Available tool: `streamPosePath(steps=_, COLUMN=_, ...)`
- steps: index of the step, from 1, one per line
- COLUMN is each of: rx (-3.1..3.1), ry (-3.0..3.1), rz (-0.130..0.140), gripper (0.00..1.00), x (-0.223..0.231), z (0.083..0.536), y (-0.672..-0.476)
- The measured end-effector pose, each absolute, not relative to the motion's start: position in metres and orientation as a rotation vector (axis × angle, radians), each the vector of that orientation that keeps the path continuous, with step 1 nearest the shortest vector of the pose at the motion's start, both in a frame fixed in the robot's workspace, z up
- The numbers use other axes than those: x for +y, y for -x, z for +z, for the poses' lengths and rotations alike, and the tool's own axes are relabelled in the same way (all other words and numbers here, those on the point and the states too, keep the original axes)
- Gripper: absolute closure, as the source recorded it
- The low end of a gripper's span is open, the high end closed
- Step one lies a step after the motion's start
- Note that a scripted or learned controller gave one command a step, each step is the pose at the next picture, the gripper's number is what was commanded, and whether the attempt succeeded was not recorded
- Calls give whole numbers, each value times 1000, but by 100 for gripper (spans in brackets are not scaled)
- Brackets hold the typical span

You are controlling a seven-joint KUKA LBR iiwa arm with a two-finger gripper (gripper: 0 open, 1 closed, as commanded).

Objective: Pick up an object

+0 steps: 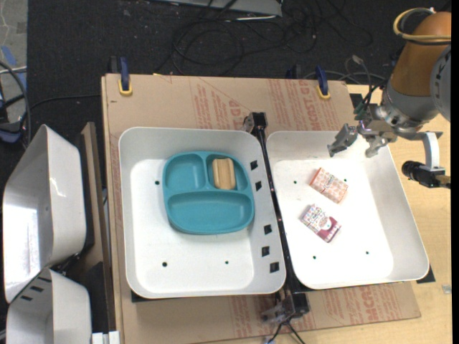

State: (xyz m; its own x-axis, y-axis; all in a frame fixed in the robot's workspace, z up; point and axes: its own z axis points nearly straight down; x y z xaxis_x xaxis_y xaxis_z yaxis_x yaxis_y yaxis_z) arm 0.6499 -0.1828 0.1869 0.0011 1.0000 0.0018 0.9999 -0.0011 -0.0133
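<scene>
Packets (329, 185) (320, 222) – right bin (405, 256) | claw (356, 143) – spread open, holding nothing, above far edge

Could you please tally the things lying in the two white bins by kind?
Teal tray: 1
Tan block in the tray's upper right compartment: 1
Small packets in the right bin: 2
Total: 4

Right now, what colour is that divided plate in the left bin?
Teal blue; the divided plate shows clearly in the overhead camera view.
</scene>
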Motion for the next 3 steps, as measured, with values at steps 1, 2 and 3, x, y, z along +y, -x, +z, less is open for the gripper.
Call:
streamPosePath(steps=1, rx=-2224, ry=2220, rz=0, gripper=0, x=-182, z=195, y=-653)
streamPosePath(steps=2, rx=-2224, ry=2215, rz=3, gripper=0, x=-177, z=151, y=-656)
streamPosePath(steps=3, rx=-2223, ry=2214, rz=5, gripper=0, x=-176, z=97, y=-655)
